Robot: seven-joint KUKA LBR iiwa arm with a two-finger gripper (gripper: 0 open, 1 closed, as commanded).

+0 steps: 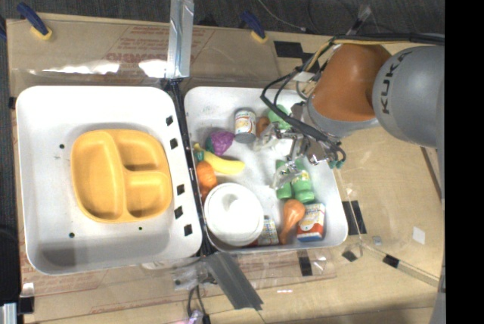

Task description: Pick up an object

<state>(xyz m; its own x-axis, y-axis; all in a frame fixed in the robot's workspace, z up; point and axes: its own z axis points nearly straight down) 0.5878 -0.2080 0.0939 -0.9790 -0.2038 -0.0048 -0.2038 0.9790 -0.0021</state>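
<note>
Grey and orange, the arm [378,91] reaches in from the right edge of the worktop [393,239] and bends down over the right bin [219,99]. White and shallow, the left bin [45,163] beside it carries a yellow divided tray [98,179] near its centre. The right bin is crowded: a stack of white bowls [233,213] sits at its near left corner, a yellow banana [221,163] lies against its left wall, with an orange fruit [205,174] just below that and a purple piece [221,141] just above. A small tin can [244,123] stands toward the far wall. Along the right wall are a green item [296,186], an orange carrot-like piece [292,215] and a small carton [313,222] at the near right corner.

The claw [291,163] hangs low over the middle right of this bin, just above the green item. I cannot tell whether it is apart or together; cables and metal parts blur there.

Judging by this, nothing has been lifted: every object lies in the bin. The approach looks made; grasping and raising remain.
</note>
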